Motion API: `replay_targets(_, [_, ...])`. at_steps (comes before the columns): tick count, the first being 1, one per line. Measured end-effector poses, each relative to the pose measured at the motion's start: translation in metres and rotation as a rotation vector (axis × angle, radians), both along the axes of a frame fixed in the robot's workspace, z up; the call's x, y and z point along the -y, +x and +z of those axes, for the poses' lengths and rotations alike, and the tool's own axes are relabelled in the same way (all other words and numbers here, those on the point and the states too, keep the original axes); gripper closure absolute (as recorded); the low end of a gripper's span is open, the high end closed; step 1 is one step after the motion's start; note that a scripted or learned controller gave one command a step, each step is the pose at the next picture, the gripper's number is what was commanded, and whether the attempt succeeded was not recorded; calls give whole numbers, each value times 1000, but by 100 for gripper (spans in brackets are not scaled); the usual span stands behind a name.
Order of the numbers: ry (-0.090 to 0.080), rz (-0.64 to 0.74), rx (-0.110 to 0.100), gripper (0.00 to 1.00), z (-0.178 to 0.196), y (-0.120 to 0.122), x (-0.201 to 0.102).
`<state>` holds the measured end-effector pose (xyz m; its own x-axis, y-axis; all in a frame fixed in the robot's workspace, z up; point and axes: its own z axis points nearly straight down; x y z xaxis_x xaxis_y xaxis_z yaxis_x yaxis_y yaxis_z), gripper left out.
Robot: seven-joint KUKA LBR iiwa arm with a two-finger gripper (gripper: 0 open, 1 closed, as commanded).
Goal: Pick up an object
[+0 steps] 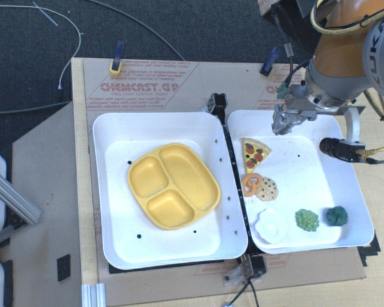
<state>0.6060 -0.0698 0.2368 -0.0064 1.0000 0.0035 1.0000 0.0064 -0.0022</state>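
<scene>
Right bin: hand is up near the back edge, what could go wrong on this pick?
1. The pretzel and cookie touch, and the pizza slice lies close by; a grasp there may nudge or catch a neighbour.
2. These pieces look flat, so the hand could close on nothing.
3. The white piece barely stands out against the right bin.

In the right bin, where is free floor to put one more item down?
The right bin is bare in its middle and right part, between the pizza slice and its right wall, above the green pieces. Its left edge and front are crowded: pretzel, cookie, white piece.
</scene>
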Motion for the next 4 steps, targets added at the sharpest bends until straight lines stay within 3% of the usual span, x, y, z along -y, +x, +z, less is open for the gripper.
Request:
replay_targets(3, [-1,-2,-3,100,-21,-54,-130])
replay_targets(4, [-2,-6,-1,0,-20,-53,-127])
